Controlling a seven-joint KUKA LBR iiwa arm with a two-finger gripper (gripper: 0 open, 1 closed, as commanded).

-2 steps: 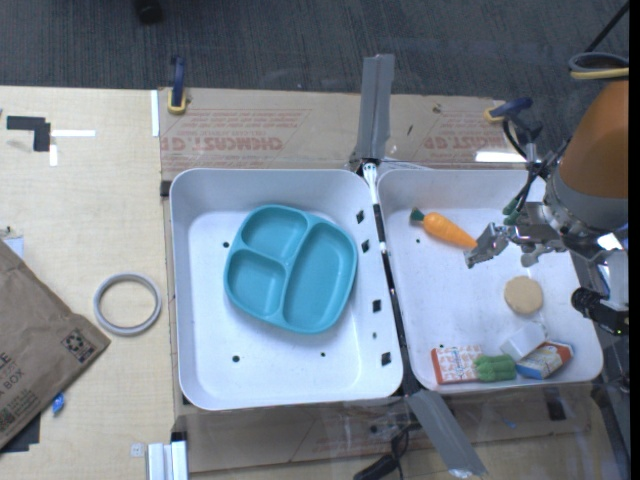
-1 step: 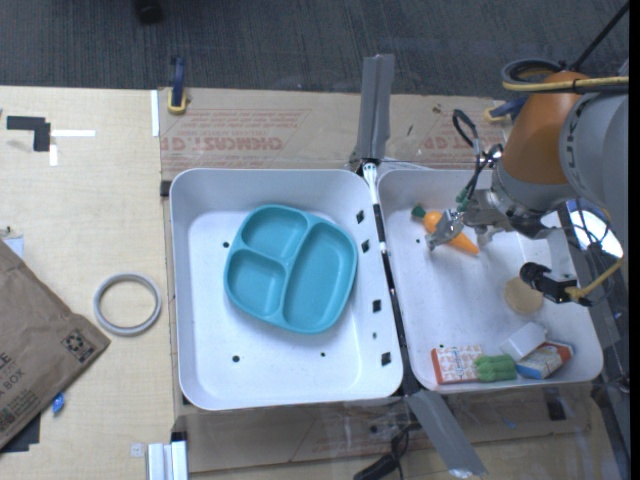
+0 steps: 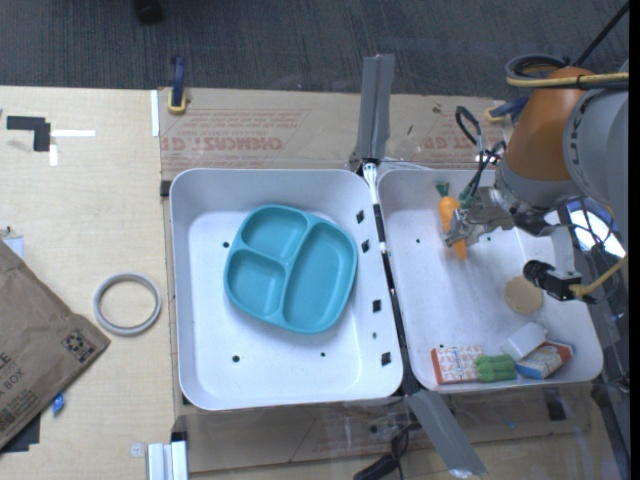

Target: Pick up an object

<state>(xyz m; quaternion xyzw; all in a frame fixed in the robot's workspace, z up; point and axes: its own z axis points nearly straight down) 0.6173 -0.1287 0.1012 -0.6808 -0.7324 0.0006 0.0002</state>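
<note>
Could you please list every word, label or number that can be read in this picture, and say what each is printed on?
"CHEMCAST GP", in red, mirrored and repeated: on the cardboard sheet behind the bins.
"BOX", with letters cut off above it: on the brown carton at the left edge.
Print on the small packet and the small carton in the right bin: too small to read.
</note>
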